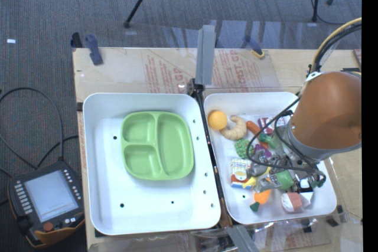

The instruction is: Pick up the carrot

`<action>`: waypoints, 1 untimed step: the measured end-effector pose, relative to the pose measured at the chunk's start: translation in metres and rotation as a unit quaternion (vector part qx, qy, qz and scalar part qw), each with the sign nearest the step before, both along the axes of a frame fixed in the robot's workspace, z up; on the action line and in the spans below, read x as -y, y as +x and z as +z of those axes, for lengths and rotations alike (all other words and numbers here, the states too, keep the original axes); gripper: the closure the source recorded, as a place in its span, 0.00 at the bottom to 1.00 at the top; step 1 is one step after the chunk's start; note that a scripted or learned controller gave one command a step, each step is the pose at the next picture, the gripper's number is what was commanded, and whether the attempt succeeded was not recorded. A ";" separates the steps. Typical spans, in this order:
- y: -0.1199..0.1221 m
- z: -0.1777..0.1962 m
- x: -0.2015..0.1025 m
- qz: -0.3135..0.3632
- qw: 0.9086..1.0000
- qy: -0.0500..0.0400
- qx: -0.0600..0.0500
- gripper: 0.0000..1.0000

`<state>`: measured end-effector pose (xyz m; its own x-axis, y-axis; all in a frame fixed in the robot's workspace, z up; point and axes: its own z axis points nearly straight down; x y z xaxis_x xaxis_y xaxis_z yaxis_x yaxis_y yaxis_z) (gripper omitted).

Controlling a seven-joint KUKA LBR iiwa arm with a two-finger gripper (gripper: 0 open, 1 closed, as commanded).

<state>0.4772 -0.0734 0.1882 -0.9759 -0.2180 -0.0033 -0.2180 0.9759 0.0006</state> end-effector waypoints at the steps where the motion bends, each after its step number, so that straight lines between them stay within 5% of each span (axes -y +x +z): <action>1: -0.001 -0.002 0.000 0.000 1.000 0.000 -0.002 0.00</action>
